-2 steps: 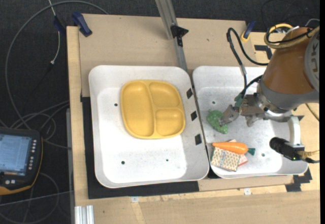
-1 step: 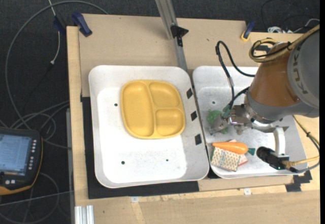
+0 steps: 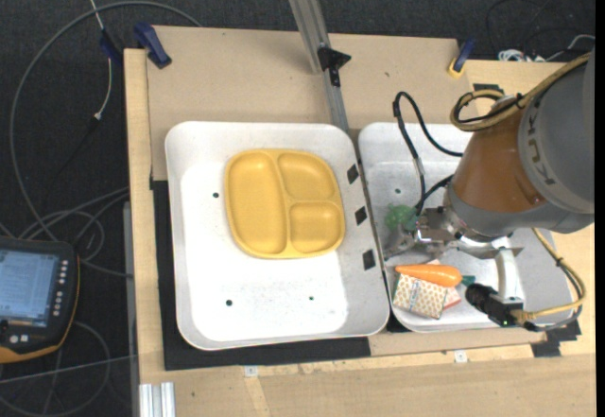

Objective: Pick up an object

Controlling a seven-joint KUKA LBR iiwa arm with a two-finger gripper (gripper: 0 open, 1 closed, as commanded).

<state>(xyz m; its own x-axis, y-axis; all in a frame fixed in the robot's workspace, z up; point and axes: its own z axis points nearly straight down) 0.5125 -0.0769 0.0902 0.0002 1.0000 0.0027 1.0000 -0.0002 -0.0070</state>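
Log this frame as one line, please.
phase: reaching | gripper: low in right bin, by green object | carrot, patterned packet: lying free | left bin: yellow divided tray

Part of the maker's name, "KU", is showing in dark letters on the grey arm [image 3: 558,155].

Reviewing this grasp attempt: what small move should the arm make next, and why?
Probably lower the hand a little toward the green object in the right bin. It sits just beside that object, with the carrot and patterned packet lying nearer the bin's front edge.
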